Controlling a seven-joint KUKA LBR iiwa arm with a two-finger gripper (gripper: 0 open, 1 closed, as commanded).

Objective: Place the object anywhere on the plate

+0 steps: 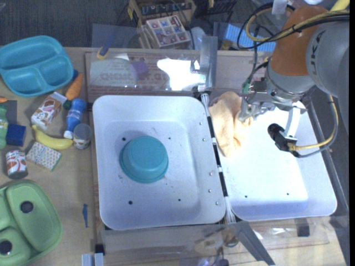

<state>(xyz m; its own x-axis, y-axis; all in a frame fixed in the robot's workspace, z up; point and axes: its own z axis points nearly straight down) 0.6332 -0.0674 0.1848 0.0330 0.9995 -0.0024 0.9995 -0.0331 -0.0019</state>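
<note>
A round teal plate (144, 158) lies in the middle of the left bin (111, 121). A crumpled pale yellow cloth (226, 125) lies in the right bin (277, 187), at its far left corner against the divider. My gripper (247, 114) hangs down from the grey wrist directly over the cloth's right edge, low enough to touch or nearly touch the fabric. The wrist body hides the part of the cloth just beneath it.
A black cable connector (280, 137) dangles over the right bin beside the gripper. Left of the bins on the bench lie a blue divided tray (36, 65), a banana (51, 139), small cans and boxes, and a green tray (25, 220).
</note>
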